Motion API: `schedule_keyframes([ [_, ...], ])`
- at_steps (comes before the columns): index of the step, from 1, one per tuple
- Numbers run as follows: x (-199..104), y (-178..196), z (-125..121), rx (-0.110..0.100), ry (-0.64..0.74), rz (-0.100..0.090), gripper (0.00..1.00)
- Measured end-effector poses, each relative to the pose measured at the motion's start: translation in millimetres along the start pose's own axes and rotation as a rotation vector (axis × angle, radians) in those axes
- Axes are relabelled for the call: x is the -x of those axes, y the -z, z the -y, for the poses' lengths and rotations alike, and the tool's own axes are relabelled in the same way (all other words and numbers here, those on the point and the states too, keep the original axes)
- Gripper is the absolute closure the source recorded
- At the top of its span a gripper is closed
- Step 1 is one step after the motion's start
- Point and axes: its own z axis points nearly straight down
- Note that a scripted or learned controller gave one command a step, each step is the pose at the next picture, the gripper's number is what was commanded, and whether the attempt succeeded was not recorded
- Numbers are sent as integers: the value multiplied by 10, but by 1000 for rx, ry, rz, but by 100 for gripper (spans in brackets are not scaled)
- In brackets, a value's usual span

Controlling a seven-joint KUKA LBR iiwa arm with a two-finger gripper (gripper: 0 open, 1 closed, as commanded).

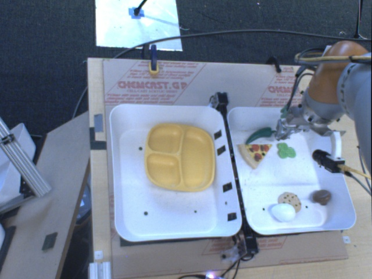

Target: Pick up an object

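You've got the gripper (283,133) parked low over the far left part of the right bin (340,222), right btw the dark green pepper-shaped toy (259,135) and the light green leafy piece (285,151), so my guess is the program's lining up on one of those two. Can't tell which tbh, it sits about as close to one as the other. Fingers: too small and dark to say whether they're spread or closed, and nothing is visibly between them, so don't count it as a grab yet. Other candidates in the same bin: pizza slice (255,153) just beside the pepper, near the divider side, then the cookie (289,200) w/ the white egg (283,213) touching or almost touching it at the near edge, and a small brown lump (321,197) off toward the near right corner. That near group is well apart from the gripper, prob why it's not going there. The left bin (131,217) holds the yellow divided plate (179,156), flat, roughly centred, compartments up; it looks like a drop spot more than a pick target imo. Both bins sit side by side on the desk (174,80) so the arm coming from the right reaches the toy bin first. If you're going for the pepper, watch the pizza: they're close enough that a sloppy close could nudge both.
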Motion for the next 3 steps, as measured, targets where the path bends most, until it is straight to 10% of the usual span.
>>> schedule_keyframes([
  [3,-113,1589,-198,1,2,0,100],
])
